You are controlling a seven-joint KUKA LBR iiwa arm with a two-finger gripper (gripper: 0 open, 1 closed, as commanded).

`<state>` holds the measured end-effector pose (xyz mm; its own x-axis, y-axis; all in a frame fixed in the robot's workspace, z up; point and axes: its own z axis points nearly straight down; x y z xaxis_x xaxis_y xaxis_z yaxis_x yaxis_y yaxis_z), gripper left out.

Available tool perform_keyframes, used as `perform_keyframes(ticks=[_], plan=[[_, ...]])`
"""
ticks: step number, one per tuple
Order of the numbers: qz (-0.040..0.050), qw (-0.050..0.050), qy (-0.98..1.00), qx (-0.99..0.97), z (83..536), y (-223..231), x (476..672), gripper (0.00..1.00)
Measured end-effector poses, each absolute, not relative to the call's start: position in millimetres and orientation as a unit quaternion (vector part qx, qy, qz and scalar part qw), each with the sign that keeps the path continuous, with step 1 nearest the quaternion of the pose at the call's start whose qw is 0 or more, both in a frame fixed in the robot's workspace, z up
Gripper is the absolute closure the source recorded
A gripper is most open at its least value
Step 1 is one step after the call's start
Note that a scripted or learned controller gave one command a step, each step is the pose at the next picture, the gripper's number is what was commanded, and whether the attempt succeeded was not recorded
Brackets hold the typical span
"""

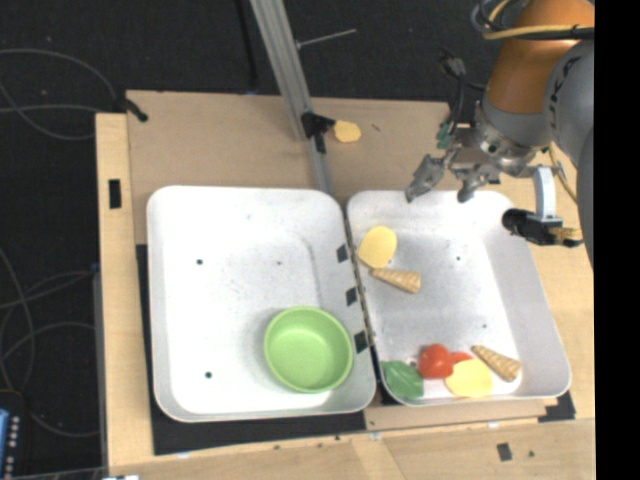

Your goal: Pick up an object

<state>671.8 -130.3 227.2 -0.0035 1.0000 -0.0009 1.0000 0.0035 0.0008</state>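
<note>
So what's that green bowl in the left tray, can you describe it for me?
The green bowl is a small, round, light-green dish, seemingly smooth plastic, with a paler rim and a shallow hollow that holds nothing. It sits upright, mouth up, in the left white bin, near that bin's front right corner. Nothing touches it but the bin floor; the claw hangs far off over the other bin.
</note>
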Motion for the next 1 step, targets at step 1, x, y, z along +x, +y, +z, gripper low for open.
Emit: perform_keyframes(ticks=[1], plan=[[-0.0006,0.001,0.708,0.706,227.2,-130.8,671.7,0.00]])
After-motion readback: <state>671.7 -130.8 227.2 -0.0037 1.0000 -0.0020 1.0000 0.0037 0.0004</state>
